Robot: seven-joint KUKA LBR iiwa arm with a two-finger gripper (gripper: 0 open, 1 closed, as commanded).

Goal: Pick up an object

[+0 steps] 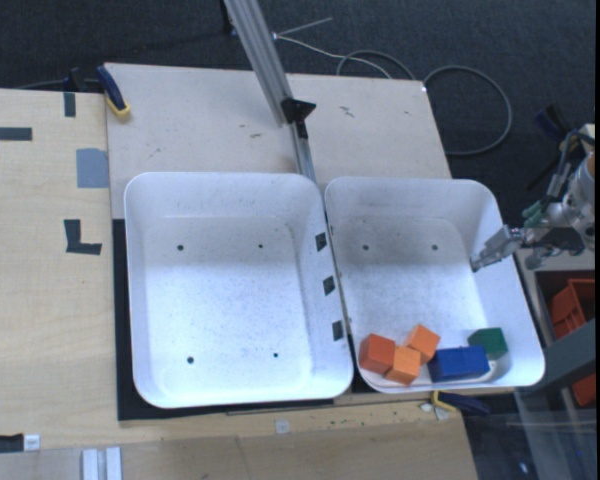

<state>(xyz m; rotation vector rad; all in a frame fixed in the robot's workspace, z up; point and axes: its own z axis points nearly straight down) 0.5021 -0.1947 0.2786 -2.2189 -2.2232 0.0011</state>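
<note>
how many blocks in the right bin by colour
orange blocks: 3
blue block: 1
green block: 1
total: 5, all at the near edge of the right bin

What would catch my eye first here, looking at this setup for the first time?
Probably the bright cluster of blocks in the near corner of the right bin: three orange blocks, a blue block and a green block, packed close together. Next, the claw hanging over that bin's right rim, well apart from the blocks. The left bin sits beside it, speckled white.
</note>
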